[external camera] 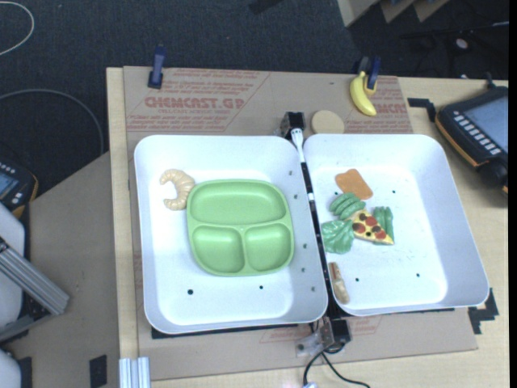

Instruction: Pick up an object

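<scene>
Counter [242, 95] carries two white bins side by side. Left bin [161, 297]: one green divided plate [240, 226] in the middle, one croissant [177, 187] touching its upper-left edge. Right bin [428, 257]: one orange piece [354, 183], two green leafy pieces [346, 205] [338, 236], one pizza slice [373, 227], all clustered near the left wall; one small tan piece [338, 282] along that wall lower down. Right half of that bin is bare. One banana [362, 95] and one tan disc [327, 122] lie on the counter beyond the bins. Pincer state: cannot tell.
</scene>
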Motion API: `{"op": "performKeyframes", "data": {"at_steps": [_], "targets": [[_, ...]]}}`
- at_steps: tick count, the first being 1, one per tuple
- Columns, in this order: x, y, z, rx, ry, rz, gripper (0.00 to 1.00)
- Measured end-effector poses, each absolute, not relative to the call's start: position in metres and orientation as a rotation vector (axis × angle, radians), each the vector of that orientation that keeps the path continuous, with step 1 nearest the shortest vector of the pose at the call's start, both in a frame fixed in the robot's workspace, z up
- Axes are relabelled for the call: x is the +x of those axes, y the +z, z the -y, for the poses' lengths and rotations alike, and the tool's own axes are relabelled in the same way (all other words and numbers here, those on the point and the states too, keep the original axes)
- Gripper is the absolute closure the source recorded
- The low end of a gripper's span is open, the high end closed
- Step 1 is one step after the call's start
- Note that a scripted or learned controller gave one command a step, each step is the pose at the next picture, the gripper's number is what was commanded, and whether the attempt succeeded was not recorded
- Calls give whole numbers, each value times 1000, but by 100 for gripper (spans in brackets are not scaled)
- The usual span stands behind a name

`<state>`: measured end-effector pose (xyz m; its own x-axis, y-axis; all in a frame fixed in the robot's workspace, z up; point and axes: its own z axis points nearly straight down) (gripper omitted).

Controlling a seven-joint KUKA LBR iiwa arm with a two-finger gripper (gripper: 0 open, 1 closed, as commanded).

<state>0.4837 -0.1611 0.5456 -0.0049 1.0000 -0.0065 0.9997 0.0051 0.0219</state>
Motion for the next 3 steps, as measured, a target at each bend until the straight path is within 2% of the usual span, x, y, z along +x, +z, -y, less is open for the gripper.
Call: {"op": "performKeyframes", "data": {"at_steps": [1, 2, 3], "targets": [[478, 424, 227, 2234, -8, -2219, 100], [498, 324, 223, 2228, -6, -2228, 100], [491, 546, 182, 2202, 16, -2212, 100]]}}
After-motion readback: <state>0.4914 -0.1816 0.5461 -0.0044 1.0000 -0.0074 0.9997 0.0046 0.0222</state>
